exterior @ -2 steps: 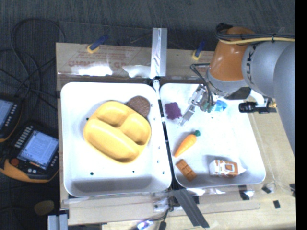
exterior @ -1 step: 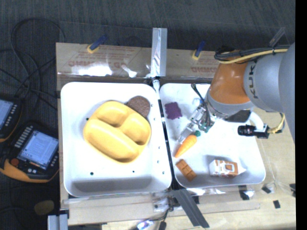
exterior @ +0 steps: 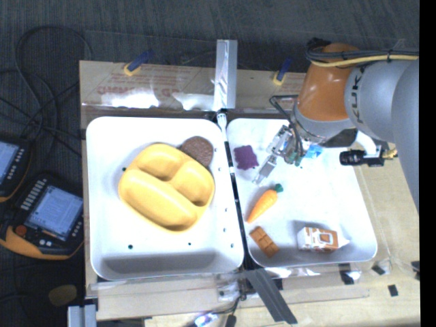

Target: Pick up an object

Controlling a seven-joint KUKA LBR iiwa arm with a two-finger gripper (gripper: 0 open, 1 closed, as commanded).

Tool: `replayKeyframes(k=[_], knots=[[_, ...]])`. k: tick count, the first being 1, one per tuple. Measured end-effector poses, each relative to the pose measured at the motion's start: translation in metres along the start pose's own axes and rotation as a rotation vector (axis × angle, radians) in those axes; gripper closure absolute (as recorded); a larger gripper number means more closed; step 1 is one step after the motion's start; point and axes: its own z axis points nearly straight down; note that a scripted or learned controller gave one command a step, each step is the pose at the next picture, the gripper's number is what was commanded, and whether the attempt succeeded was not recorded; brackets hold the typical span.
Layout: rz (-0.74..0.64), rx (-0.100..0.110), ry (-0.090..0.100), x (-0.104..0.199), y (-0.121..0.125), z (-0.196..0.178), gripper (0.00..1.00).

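Your grey arm with the orange band (exterior: 325, 94) reaches in from the right and hangs over the upper part of the right shallow white bin (exterior: 361, 244). The tool (exterior: 267, 172) points down and to the left, its slim fingers ending just above the orange toy carrot with a green top (exterior: 263, 203) and just right of the small purple soft block (exterior: 245, 157). You can see nothing between the fingers; whether they stand wide or narrow cannot be told from this slant.

In that same bin, the carrot lies tilted near the left wall, its green tip toward the tool. Below it, close to the front left corner, sits a small brown block-shaped toy (exterior: 263, 240). To its right, near the front wall, lies a small white and orange carton (exterior: 319, 238).

In the left shallow white bin (exterior: 109, 251) a large yellow lobed soft toy (exterior: 165, 185) fills the middle, and a round dark brown disc (exterior: 197, 148) touches its upper right edge. A handheld orange and grey controller (exterior: 44, 216) lies left of the desk.
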Motion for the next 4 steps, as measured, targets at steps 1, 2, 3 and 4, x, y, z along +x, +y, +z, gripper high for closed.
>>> replayKeyframes(k=[1,2,3,4], knots=[[-0.105,-0.005,-0.01,0.021,-0.017,0.024,0.0],[0.021,-0.002,0.001,0.005,0.009,-0.07,0.0],[0.055,0.002,0.002,0.021,-0.016,-0.006,0.0],[-0.062,-0.005,-0.01,0.049,-0.029,0.024,0.0]])
